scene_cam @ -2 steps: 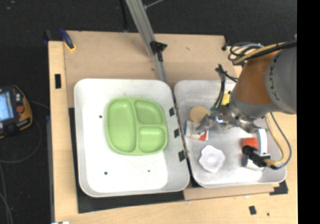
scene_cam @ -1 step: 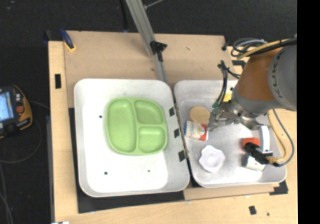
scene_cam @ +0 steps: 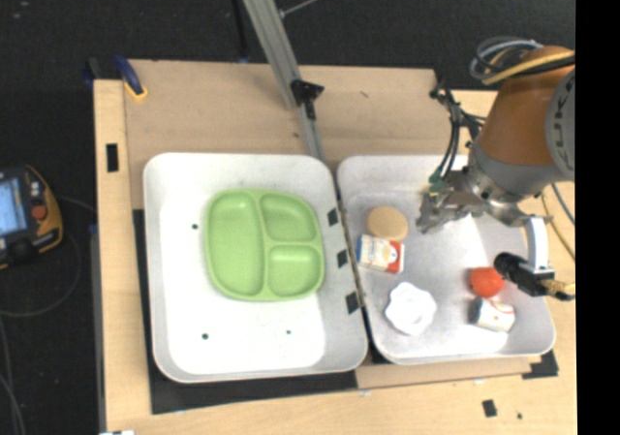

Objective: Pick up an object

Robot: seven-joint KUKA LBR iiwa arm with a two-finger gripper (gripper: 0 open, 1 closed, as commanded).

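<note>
right bin point(scene_cam: 455, 351): arm point(scene_cam: 518, 133) bent over, end effector point(scene_cam: 436, 210) low (near cookie point(scene_cam: 387, 223)).

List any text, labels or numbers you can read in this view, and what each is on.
No text is legible.
Small carton in the right bin: red and blue print, too blurred to read.
White and red item: markings too small.
Handheld device at the left edge: lit screen, unreadable.
</note>
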